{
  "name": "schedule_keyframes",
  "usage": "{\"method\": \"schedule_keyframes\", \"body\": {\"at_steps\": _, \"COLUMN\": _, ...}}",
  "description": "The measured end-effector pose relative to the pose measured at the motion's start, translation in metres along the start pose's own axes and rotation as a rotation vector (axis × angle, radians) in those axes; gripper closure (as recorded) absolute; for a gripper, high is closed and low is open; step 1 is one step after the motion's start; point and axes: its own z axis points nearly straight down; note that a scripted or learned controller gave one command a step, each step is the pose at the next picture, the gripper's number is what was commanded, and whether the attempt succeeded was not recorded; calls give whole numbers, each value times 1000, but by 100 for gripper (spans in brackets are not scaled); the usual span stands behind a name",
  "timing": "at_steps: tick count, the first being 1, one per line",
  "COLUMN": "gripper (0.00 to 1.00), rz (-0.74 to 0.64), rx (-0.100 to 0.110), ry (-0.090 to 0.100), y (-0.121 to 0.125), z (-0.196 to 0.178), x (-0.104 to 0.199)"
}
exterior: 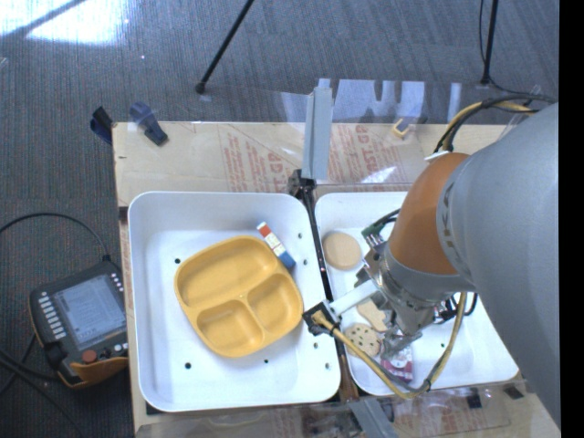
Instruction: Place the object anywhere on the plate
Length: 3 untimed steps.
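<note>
A yellow plate (239, 297) with three compartments lies in the left bin (155, 245). My gripper (396, 345) hangs low over the front of the right bin (488, 359), under the grey and orange wrist. Right beneath it lies a small red and white packet (399, 366). A tan perforated cracker (362, 338) rests just to its left. A round tan disc (342, 249) sits near the back left of the right bin. The arm hides much of that bin.
A small red, white and blue box (275, 245) leans against the plate's far rim in the left bin. A yellow-tipped cable (321, 318) crosses the wall between the bins. A pendant (80, 316) lies on the floor at left.
</note>
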Motion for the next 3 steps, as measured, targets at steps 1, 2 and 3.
{"method": "schedule_keyframes", "body": {"at_steps": 1, "gripper": 0, "rz": 162, "rx": -6, "ry": 3, "y": -63, "z": -91, "x": 24}}
{"method": "schedule_keyframes", "body": {"at_steps": 2, "gripper": 0, "rz": 156, "rx": -3, "ry": 0, "y": -43, "z": -14, "x": 16}}
{"method": "schedule_keyframes", "body": {"at_steps": 3, "gripper": 0, "rz": 69, "rx": -6, "ry": 4, "y": -87, "z": -51, "x": 75}}
